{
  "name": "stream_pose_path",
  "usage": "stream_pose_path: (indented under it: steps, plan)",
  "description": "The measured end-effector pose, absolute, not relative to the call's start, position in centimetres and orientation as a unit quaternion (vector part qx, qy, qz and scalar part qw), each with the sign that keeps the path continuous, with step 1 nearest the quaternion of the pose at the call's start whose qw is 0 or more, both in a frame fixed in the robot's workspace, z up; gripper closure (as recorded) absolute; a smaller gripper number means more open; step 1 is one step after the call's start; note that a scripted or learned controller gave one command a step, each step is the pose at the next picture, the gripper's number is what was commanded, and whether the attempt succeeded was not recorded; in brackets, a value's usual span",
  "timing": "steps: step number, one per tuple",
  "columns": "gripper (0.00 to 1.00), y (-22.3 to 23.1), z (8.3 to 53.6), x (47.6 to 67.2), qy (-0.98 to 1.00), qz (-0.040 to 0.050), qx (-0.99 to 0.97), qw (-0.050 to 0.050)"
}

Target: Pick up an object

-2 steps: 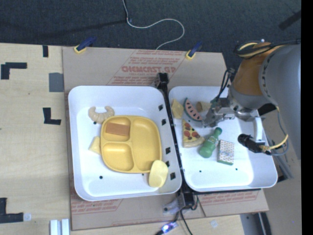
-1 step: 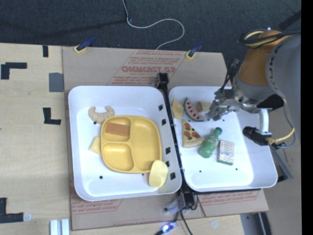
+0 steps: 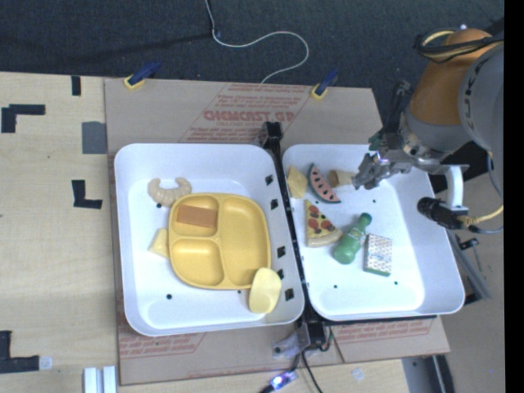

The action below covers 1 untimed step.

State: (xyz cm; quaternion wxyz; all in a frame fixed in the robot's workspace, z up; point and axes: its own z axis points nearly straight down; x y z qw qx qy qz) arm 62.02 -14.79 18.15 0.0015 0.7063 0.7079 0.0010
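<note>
My gripper (image 3: 366, 173) hangs over the upper part of the right bin (image 3: 426, 293), just right of a small brown piece (image 3: 334, 178) and a watermelon slice (image 3: 322, 184). Nothing is visibly held in it. Below the gripper a green bottle (image 3: 351, 239) lies tilted, with a small patterned carton (image 3: 378, 254) to its right. A pizza slice (image 3: 319, 223) lies left of the bottle. A pale yellow wedge (image 3: 295, 184) rests by the bin's left wall.
The left bin (image 3: 135, 301) holds a yellow divided plate (image 3: 233, 256) bearing a brown toast (image 3: 196, 214), a croissant (image 3: 168, 189), a yellow wedge (image 3: 158, 241) and a pale yellow disc (image 3: 264, 290). The arm's orange band (image 3: 438, 88) rises at the right.
</note>
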Motion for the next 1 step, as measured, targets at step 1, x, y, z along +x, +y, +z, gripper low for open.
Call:
stream_pose_path:
  steps: [1]
  plan:
    - [1.0, -14.73, 22.72, 62.12, 0.708, 0.001, 0.706, 0.001]
